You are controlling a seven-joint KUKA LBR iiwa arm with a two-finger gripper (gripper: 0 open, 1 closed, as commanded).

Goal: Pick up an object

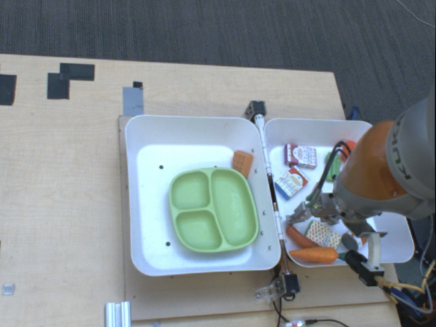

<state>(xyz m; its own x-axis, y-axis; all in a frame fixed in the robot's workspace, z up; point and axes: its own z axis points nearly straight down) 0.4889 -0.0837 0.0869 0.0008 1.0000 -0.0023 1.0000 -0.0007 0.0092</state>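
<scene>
A pale, wood-toned surface (68, 203) fills most of the view, its far edge running across the upper part of the picture at a slight slant. Beyond that edge lies dark grey carpeted floor (204, 19) with a fine ribbed weave, and a thin pale cable (402, 7) trails across it at the top right. Several dark rectangular patches (68, 79) sit flat on the surface near its far left side, and a small grey block (133, 99) stands just behind the bins. The light is even and soft, with only faint shadows.
</scene>
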